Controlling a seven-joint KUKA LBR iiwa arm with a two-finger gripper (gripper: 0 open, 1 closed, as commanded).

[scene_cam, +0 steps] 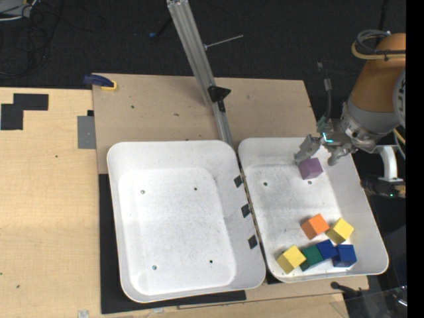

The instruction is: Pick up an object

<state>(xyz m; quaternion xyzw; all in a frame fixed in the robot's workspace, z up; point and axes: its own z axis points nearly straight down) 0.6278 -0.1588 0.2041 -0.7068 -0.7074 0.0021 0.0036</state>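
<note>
The pale wooden desk (40, 197) carries two smooth, round-cornered white bins. The left bin (126, 158) lies bare. In the right bin (371, 211), coloured cubes cluster near the front edge. The tool (322, 152) hangs spread wide just above the purple cube (310, 168).

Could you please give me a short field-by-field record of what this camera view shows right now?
bench layout: two white bins side by side, left bin and right bin
gripper: above the far part of the right bin, fingers spread
purple block: just below the gripper, not between its fingers
block cluster: near corner of the right bin
cluster members: orange block, yellow block, second yellow block, green block, blue blocks
arm: grey with orange band, entering from the right
</note>
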